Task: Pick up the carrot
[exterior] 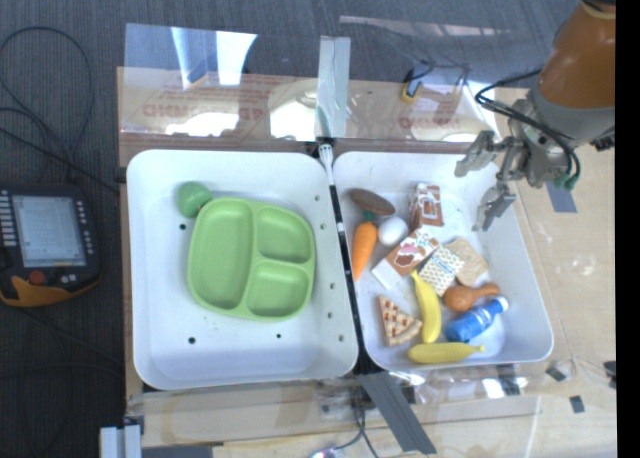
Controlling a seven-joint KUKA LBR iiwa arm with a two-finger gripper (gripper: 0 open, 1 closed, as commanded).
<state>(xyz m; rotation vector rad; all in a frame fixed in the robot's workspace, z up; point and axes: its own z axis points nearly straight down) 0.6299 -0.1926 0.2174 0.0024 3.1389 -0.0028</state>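
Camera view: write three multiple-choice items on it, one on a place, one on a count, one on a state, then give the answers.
1. Where does the carrot lie?
A. in the right bin, against its left wall
B. on the green plate
C. on the bench outside the bins

2. How many compartments does the green plate have?
A. one
B. three
C. six

3. What is the state of the end effector?
A. shut on the carrot
B. shut on a banana
C. open, holding nothing

Answers:
1. A: the carrot rests beside the divider, next to the white egg.
2. B: one long section on the left and two smaller ones on the right are visible.
3. C: its fingers are spread over the right bin's upper right corner, apart from the carrot.
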